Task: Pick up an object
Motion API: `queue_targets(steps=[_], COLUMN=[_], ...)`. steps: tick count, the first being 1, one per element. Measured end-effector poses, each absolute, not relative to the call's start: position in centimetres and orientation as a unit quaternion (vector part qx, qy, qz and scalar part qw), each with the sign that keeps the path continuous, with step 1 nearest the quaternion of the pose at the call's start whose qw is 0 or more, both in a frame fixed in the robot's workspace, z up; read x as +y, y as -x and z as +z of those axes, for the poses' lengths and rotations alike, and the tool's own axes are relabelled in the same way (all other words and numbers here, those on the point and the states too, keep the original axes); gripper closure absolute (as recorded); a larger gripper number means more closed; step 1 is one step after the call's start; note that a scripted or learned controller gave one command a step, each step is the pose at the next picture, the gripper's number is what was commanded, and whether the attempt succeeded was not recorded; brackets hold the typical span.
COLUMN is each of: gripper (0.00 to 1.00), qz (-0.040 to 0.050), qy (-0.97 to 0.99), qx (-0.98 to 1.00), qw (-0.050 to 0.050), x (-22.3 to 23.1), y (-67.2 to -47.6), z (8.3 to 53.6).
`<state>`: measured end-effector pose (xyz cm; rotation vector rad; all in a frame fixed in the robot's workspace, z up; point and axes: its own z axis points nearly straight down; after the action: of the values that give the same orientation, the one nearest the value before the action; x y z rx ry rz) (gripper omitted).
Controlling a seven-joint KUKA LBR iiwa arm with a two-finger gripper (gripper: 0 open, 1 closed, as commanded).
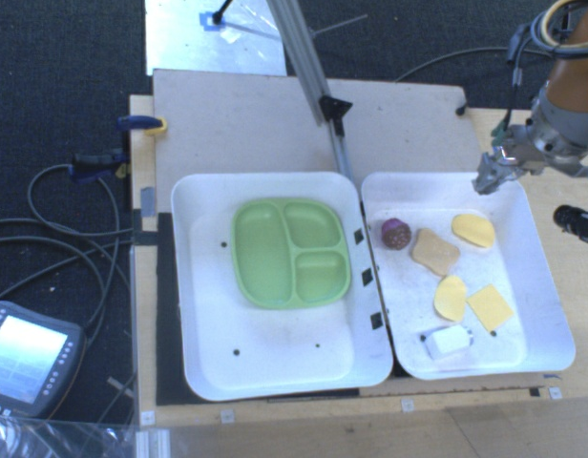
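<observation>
The pincer (492, 175) is seen above the far right corner of the right bin (547, 346), with nothing visible between its fingers; whether it is wide or narrow cannot be told from this slant. No object has yet been taken. The candidates all lie in the right bin: a purple ball (396, 233) near the left wall, a tan biscuit-like piece (434, 252) just beside it, a yellow oval piece (473, 230) nearest the pincer, a second yellow piece (451, 298) touching or almost touching a yellow square (490, 307), and a white block (449, 340) toward the near edge. The left bin (208, 351) holds a green divided plate (291, 254).

The yellow oval piece is judged the best target, being closest and set apart from its neighbours. A straight descent centred over it should be made, with the fingers set across its narrow span. Flat, thin pieces are likely to slip, so the bin floor should be nearly reached before closing. The crowded pair is best avoided
</observation>
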<state>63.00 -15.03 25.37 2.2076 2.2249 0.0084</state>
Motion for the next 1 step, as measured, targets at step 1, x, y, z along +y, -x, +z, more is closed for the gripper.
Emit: queue_targets(steps=[1], gripper=[1.0], qz=[0.002], qy=[-0.703], qx=[0.711], qw=[0.001], x=[-10.23], y=[-63.69], z=[26.02])
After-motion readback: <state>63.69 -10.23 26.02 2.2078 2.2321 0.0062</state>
